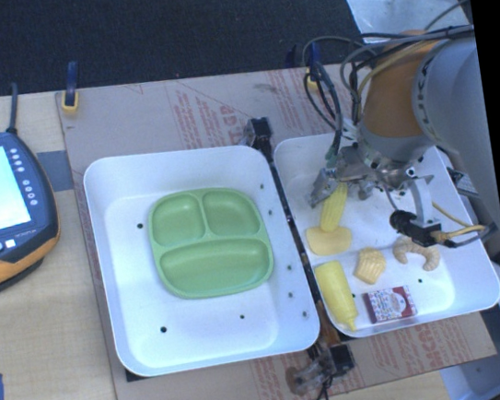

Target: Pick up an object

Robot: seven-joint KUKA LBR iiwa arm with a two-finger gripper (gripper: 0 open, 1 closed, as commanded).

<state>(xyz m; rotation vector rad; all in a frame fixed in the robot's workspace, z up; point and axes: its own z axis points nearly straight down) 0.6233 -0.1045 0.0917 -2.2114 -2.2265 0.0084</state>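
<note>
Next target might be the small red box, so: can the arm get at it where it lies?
Probably yes: the red box lies uncovered near the right bin's front edge, nothing on it.

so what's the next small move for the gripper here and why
Probably a short lift straight up. The gripper sits low in the right bin, right at the upper end of a yellow corn-like piece, which seems to lie between its fingers. Raising it a little would show whether that piece really comes away from the bin floor.

Green plate (210, 242), white bins (119, 260), yellow corn (336, 290), red-and-white packet (389, 304).
</note>
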